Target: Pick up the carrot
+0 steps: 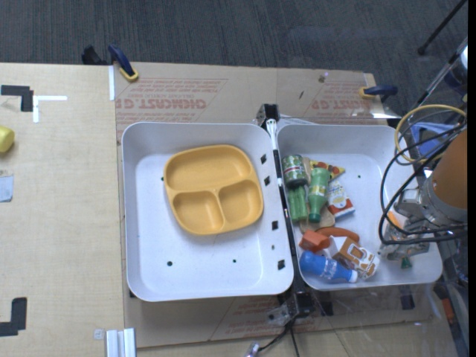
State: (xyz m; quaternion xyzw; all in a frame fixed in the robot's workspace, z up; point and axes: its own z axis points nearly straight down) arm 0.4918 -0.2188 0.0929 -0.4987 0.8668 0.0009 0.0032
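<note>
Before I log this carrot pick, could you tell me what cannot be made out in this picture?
- Gripper, camera view: too small and tangled in cables to tell whether it is open or shut.
- Carrot: the orange piece in the right bin is partly covered by neighbouring toys.
- Blue bottle: label too small to read.

carrot (338,233) in right bin (372,149) | gripper (405,257) near bin's right edge
</note>
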